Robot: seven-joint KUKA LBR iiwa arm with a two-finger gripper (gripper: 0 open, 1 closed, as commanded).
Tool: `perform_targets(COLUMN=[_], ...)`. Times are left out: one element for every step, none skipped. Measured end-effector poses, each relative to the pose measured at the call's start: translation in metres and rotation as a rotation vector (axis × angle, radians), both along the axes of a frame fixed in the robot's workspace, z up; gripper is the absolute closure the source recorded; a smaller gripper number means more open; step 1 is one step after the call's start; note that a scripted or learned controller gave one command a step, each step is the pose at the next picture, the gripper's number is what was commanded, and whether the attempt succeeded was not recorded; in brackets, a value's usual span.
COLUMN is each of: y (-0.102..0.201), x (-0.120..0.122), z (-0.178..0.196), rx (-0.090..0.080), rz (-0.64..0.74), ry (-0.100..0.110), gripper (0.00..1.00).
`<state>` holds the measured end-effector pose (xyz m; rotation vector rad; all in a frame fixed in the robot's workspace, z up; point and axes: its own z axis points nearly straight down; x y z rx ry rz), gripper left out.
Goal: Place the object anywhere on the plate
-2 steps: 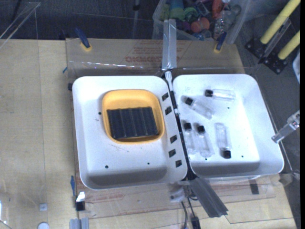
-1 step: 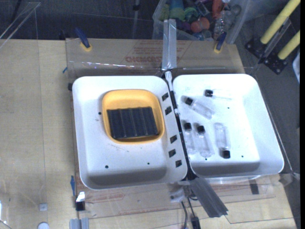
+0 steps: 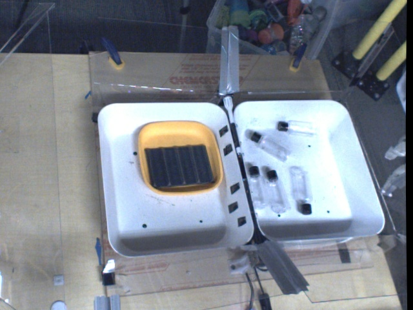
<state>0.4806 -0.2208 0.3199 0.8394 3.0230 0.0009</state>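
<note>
Bench (image 3: 45, 173) is pale wood, with a blue clamp (image 3: 115, 58) at the back left holding down a clear sheet (image 3: 161, 76). Red lettering (image 3: 200, 80) on that sheet is too faint to read; no other brand or label is legible. Left bin (image 3: 116, 225) holds a yellow plate (image 3: 150, 134), rounded-square, sitting about mid-bin. Dark ribbed slab (image 3: 179, 165) lies flat on the plate, within its rim, toward the front edge. Row of small black squares (image 3: 231, 173) runs down the ridge where the two bins meet. Right bin (image 3: 342, 205) holds five clear vials with black caps, all lying on their sides: one (image 3: 297, 128) near the back, one (image 3: 270, 146) slanted just in front of it, two (image 3: 257, 185) (image 3: 275, 191) side by side near the centre ridge, and one (image 3: 299, 186) just right of those with its cap toward the front. None of the vials touches the plate; they are in the other bin, well apart from it. Clear box of coloured toys (image 3: 271, 8) sits behind the bins, with yellow tubes (image 3: 387, 18) at top right. Pincer state: cannot tell, and likewise how the vials or slab lie relative to it.
</note>
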Motion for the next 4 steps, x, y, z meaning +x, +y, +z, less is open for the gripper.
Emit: perform_targets(y=[-0.002,-0.002,-0.003,-0.003], x=[0.0,0.001,0.0,0.0], z=[-0.036,-0.033,-0.028,-0.056], rx=[0.0,-0.002,-0.003,0.001], rz=[0.003,0.032,0.355,0.298], ry=[0.001,-0.001,-0.002,0.002], gripper=[0.0,0.0,0.0,0.0])
